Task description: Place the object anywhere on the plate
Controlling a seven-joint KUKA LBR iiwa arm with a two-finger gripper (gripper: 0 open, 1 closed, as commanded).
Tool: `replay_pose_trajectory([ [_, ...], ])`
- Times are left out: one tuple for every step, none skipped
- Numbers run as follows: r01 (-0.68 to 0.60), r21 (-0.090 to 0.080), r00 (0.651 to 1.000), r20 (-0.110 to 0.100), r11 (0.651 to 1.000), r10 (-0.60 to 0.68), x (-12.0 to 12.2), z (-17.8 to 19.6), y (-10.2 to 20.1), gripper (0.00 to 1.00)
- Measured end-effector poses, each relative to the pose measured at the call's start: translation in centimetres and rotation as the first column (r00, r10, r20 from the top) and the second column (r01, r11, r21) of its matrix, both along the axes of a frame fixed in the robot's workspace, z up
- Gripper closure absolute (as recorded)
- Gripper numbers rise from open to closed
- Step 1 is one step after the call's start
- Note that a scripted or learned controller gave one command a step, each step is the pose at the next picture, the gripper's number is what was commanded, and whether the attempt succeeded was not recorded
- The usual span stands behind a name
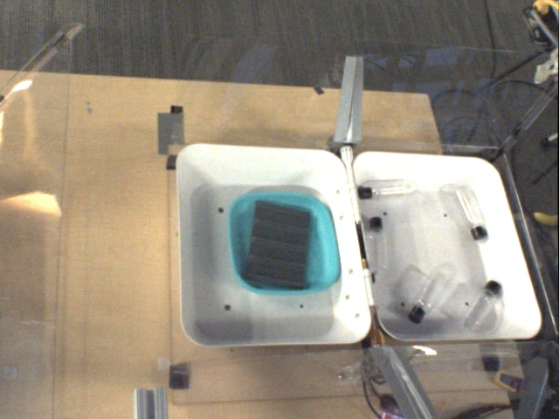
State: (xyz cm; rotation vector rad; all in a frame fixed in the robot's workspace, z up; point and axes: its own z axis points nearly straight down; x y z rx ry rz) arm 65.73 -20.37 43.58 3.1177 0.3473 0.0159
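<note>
two white bins are sitting side by side on a tan wooden bench (pixel 96 260), filling the middle and right of the frame. in the left bin (pixel 188 234) a teal plate (pixel 325 244) with rounded corners is lying flat at the bin's centre, and a dark grey ridged block (pixel 279 244) is resting on it, tilted slightly off square, with teal rim showing all the way around it. the block is lying wholly inside the plate's edge, closer to the plate's left side than its right. the right bin (pixel 517 234) is holding several clear tubes with black caps: one (pixel 384 188) lying near its upper left corner, one (pixel 469 209) slanting at the upper right, and two more (pixel 428 297) (pixel 486 302) lying along the lower edge. a loose black cap (pixel 375 223) is sitting just beside the wall the bins share. a grey metal bar (pixel 349 103) is running upward from the seam between the bins toward the dark carpet (pixel 218 16) at the top of the frame.
</note>
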Motion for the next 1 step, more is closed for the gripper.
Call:
replay_pose_trajectory([
  [0.016, 0.001, 1.0, -0.001, 1.0, -0.016, -2.29, 0.06, -0.08, 0.0],
])
